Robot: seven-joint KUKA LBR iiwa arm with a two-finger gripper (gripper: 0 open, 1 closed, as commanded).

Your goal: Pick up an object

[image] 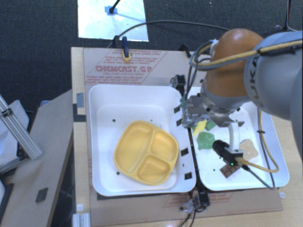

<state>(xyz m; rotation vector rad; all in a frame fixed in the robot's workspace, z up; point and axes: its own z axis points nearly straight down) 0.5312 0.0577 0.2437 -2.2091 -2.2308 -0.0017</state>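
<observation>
My gripper [201, 118] hangs low over the left side of the right bin [280, 170], under the orange wrist band. Much of it is hidden by the arm. Directly below it lie a small yellow piece [199, 126] and a crumpled green piece [205, 139], close to the gripper, but contact is unclear. A beige block [249, 149] rests further right in the same bin. A small brown piece [228, 171] lies near that bin's front. A yellow divided plate [147, 152] lies in the left bin [95, 126].
The wall between the two bins [192, 150] runs just left of the gripper. A black cable fitting [222, 150] with a yellow cable trails across the right bin. A cardboard sheet [124, 66] lies behind the bins.
</observation>
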